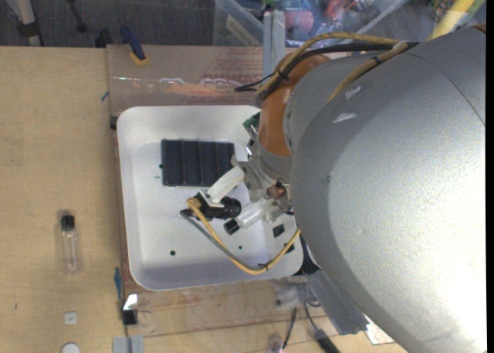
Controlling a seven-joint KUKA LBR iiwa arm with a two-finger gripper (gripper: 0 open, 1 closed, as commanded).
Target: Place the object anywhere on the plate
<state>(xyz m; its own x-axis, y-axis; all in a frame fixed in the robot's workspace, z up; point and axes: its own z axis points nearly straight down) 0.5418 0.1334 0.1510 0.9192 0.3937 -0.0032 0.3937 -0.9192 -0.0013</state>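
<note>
One white bin (147, 266) in play. Black ribbed slab (197, 162), object or plate I cannot tell, flat toward bin's far-left corner, nothing on it. Gripper (261, 203) low near bin's right edge, just beside slab; open or closed, cannot tell. Placing looks not yet done.

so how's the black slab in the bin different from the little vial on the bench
The slab is black, ribbed and rectangular; the vial is clear with a dark cap. The slab lies in the white bin; the vial lies outside it on the wooden bench. The slab looks far larger than the vial. Both lie flat.
</note>
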